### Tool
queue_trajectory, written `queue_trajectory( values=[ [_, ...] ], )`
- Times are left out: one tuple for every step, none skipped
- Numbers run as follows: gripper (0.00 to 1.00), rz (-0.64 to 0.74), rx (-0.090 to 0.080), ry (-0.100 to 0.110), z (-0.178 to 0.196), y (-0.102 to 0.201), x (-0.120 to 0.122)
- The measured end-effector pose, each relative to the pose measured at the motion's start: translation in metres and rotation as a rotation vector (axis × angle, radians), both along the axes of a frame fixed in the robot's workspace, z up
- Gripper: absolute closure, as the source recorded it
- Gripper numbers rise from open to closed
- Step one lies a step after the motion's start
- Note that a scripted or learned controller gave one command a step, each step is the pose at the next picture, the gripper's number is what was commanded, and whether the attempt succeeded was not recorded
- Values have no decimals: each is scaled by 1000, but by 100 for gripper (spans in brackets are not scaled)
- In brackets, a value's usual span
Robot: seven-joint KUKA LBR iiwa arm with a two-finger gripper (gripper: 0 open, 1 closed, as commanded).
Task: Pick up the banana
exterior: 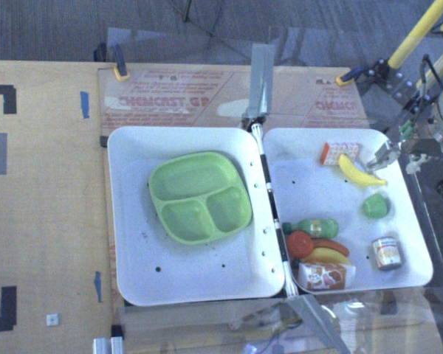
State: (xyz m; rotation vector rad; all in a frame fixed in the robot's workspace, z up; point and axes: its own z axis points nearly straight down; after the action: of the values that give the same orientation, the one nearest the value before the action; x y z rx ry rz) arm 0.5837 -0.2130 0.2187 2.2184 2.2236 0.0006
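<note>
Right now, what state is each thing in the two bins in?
banana: lying flat in the right bin, not lifted
gripper: at the banana's far end
green divided plate: right way up in the left bin
small can: upright
green bottle: lying on its side
tomato: beside the bottle

Pincer [385, 153] just beside banana [359, 172], right bin [421, 268]

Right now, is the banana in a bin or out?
In. The banana lies flat on the right bin's white floor near its far edge, beside the pincer.
</note>
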Motion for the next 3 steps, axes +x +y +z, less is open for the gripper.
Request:
queue_trajectory(
  values=[
    [0, 243, 0, -1, -93, 20, 34],
    [0, 208, 16, 7, -130, 1, 77],
    [100, 212, 0, -8, -118, -1, 80]
  ],
)
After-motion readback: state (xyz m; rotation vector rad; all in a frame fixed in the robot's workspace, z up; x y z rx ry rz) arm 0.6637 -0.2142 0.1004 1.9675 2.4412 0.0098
